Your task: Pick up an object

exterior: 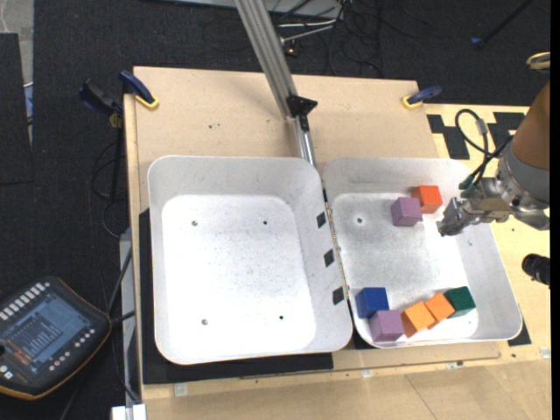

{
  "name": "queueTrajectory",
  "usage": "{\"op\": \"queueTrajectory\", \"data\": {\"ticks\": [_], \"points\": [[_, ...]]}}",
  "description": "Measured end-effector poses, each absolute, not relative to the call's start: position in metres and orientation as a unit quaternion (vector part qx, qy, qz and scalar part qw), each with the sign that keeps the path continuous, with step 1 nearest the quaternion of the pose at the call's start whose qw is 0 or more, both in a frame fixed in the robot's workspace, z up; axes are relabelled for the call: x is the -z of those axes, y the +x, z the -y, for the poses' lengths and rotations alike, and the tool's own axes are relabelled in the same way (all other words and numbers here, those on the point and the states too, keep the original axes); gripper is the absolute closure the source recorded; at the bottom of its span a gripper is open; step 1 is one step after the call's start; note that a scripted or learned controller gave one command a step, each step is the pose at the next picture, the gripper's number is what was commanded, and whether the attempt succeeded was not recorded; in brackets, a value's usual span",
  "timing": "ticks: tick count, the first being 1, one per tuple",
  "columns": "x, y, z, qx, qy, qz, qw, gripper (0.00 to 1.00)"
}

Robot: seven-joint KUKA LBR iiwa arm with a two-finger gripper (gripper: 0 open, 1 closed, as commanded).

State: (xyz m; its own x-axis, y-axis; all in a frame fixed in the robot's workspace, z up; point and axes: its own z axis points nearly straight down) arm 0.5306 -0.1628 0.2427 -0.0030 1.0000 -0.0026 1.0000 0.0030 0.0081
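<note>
1. Black and orange, a pendant point(44, 335) lies at the lower left corner of the frame, off the bench.
2. Nearest in the right bin point(490, 261), along its lower edge, stands a row of blocks: a blue block point(372, 301), a purple block point(387, 325) just below it, an orange block point(418, 315) and a second orange one point(439, 307) touching, then a green block point(459, 301) at the row's right end.
3. The left bin point(166, 234) fills the middle left of the frame, white and speckled, its right rim meeting the right bin.
4. Farther up in the right bin, a lilac block point(405, 210) sits just beside a small orange block point(429, 198), which lies to its upper right.
5. The gripper point(449, 224) hangs at the right of the frame, just right of that pair and over the bin floor; no block is between its fingers, and I cannot tell whether they are spread or closed.
6. The arm point(529, 156) enters from the right edge.
7. Wood, the bench point(227, 112) runs to the upper part of the frame, with a metal pole point(267, 46) slanting across it.
</note>
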Motion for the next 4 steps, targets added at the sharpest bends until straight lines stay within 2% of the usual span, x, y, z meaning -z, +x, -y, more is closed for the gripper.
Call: {"op": "queueTrajectory", "data": {"ticks": [1,2,4], "points": [[-0.269,0.532,0.163,-0.0010,0.706,-0.708,0.002,1.00],[-0.260,0.549,0.109,-0.0004,0.704,-0.710,0.000,1.00],[-0.262,0.555,0.011,-0.0009,0.704,-0.710,0.000,1.00]]}}
